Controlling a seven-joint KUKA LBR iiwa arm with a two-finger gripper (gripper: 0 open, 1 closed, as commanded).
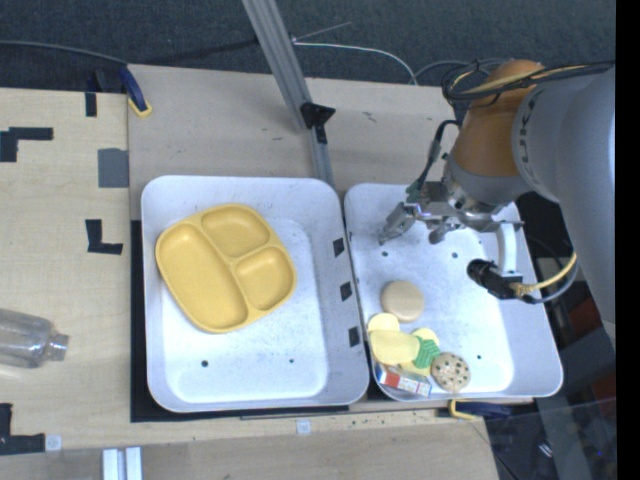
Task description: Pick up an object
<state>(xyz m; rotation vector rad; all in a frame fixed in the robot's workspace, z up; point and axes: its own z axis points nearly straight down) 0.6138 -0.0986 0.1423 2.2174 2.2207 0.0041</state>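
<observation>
Camera view — yellow divided plate (226, 266) lies long-axis upper-left to lower-right.

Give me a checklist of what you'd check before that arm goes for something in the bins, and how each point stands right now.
1. Gripper holds nothing: ok, nothing shows between its fingers.
2. Gripper is over the right bin, where the small things lie: ok.
3. A target stands free: ok, the tan puck lies apart from the pile.
4. Pile at the near edge is separable: not ok, the yellow pieces, cookie and green piece crowd together.
5. Gripper sits above the puck: not ok, it is toward the bin's far edge.
6. Yellow tray in the left bin is out of the way: ok.
</observation>
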